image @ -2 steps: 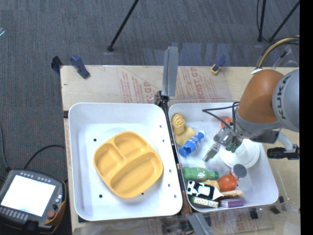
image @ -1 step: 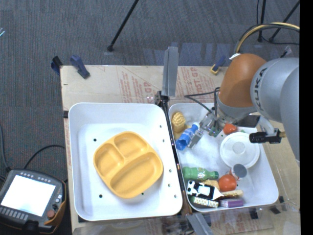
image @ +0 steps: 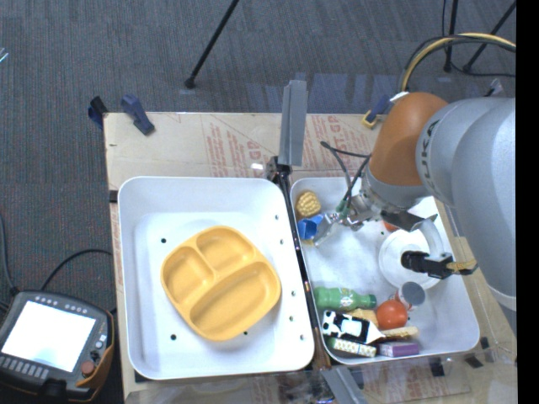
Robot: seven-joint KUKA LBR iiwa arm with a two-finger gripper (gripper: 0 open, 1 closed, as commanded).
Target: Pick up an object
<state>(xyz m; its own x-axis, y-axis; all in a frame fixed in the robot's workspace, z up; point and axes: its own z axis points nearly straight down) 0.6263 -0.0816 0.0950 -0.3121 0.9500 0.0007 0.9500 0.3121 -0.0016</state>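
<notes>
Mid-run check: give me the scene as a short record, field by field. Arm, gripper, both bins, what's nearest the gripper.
arm: over the right bin, reaching in from the right
gripper: low near the bin's upper left corner; grasp cannot be confirmed
nearest items: blue object, yellow corn-like toy
right bin, lower part: green bottle, orange-red ball, black-and-white item
left bin: yellow divided plate
</notes>
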